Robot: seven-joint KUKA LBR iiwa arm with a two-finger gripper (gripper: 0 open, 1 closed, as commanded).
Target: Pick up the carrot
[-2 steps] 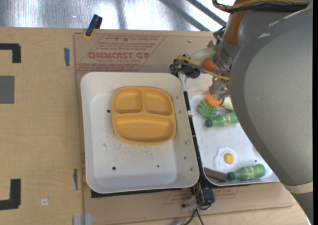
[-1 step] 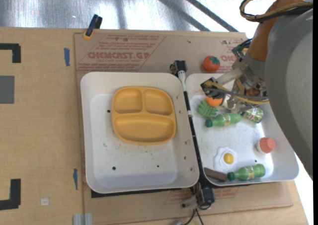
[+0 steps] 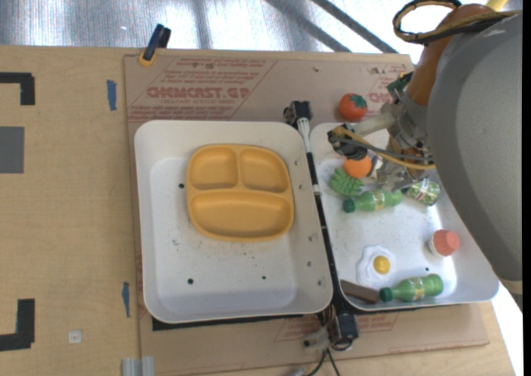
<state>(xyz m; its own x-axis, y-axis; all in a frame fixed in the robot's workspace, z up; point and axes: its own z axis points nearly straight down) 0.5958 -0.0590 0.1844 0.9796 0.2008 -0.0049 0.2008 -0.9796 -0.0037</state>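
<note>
Hand (image 3: pixel 377 154) hovers over the carrot (image 3: pixel 354 172) in the right bin (image 3: pixel 477 287); its grip cannot be told. Crowding toys nearby could foul any pinch.

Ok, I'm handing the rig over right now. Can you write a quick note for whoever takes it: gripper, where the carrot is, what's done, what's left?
Gripper: down in the right bin, at its far end, right beside the carrot; whether it has closed can't be told from this view.
Carrot: lying in the right bin, orange end by the gripper, green top pointing toward the left bin. It looks to be resting on the bin floor, not lifted.
Nearby: green bottle just in front of the carrot, tomato on the cardboard beyond the bin.
Done: approach to the carrot.
Left: confirm the grip, then lift.
</note>
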